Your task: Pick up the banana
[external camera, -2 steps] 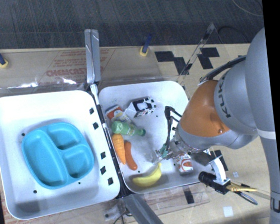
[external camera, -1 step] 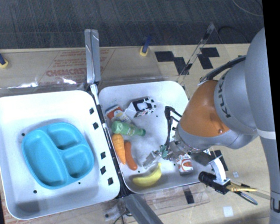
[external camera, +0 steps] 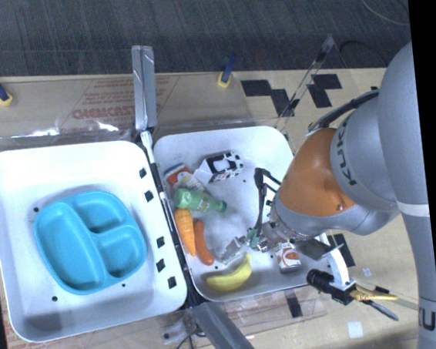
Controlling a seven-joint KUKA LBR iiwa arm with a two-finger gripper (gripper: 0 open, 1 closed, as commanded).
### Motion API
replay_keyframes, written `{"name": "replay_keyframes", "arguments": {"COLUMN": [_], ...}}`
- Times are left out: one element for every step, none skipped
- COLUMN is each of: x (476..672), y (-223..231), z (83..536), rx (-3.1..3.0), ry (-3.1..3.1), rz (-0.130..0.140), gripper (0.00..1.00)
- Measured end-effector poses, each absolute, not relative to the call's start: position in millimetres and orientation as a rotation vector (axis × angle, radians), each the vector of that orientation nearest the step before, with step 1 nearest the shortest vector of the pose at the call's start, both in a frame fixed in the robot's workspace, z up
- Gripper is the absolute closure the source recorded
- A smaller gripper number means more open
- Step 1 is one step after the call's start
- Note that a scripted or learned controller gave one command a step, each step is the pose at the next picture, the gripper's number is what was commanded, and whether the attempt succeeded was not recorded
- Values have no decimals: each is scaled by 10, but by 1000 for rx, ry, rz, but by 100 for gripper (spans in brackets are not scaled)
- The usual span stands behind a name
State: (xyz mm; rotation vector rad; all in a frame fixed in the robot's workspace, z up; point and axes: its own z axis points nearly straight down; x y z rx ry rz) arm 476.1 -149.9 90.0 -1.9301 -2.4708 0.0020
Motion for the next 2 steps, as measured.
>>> {"name": "replay_keyframes", "arguments": {"x": [4761,4761], "y": [-1500,-1500], "z": [900,900], "rx": [-1930,-1930], "ry": [-2471,-2471], "rz": [2,2], "gripper": [0,0]}}
